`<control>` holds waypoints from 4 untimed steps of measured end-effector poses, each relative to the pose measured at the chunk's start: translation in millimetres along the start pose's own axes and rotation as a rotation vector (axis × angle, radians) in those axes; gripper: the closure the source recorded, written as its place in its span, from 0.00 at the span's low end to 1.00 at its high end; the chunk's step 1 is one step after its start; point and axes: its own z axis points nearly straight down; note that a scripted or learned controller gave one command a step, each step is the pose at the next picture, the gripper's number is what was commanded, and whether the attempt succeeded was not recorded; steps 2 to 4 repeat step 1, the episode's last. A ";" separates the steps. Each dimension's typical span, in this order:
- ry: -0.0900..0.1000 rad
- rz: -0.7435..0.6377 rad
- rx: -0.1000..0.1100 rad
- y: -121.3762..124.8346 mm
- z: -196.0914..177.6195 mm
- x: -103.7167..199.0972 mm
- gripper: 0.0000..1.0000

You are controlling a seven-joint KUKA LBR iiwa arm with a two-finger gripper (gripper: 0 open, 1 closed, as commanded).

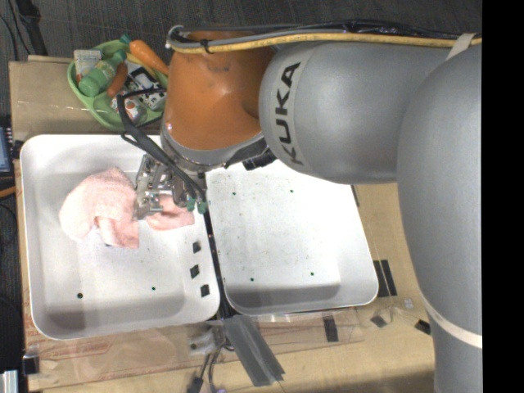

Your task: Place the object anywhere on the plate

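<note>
Reaching down in the left bin, no plate found yet

We see the gripper low over the left bin, touching or just above a pink cloth-like object. Whether its fingers are apart or clamped, we cannot tell. Next we judge a secure grasp is needed, then a lift.
</note>
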 end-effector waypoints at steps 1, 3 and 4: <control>0.000 0.000 0.000 0.1 -0.3 -0.1 0.00; 0.000 0.000 0.000 0.1 -0.3 -0.1 0.00; 0.000 0.000 0.000 0.1 -0.3 -0.1 0.00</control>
